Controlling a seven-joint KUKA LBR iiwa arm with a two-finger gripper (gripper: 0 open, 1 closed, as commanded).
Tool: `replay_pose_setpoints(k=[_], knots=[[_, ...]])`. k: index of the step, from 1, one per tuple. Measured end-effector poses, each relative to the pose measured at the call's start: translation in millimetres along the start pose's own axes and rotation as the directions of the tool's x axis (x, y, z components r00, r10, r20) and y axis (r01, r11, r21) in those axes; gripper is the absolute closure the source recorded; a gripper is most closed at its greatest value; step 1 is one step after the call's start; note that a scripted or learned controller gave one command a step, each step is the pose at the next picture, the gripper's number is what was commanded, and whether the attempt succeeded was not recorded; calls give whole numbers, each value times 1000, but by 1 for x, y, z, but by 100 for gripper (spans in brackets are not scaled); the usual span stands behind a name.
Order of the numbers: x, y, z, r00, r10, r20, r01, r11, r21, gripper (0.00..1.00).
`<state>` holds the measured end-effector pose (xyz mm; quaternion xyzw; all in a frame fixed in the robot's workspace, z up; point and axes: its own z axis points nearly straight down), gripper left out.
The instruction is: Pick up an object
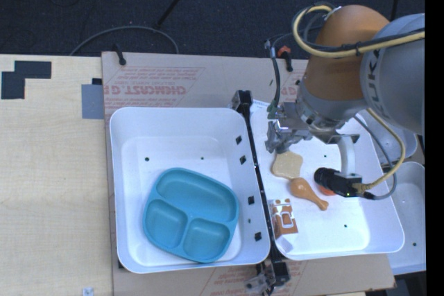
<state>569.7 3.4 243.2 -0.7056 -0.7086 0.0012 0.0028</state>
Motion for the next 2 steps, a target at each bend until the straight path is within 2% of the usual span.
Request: replay_pose_setpoints(k=[1, 2], knots=[[58, -22, 10, 1000, 0, 0, 0, 1000, 1, 100], [100, -42, 8, 1000, 0, 1, 0, 1000, 1, 100]])
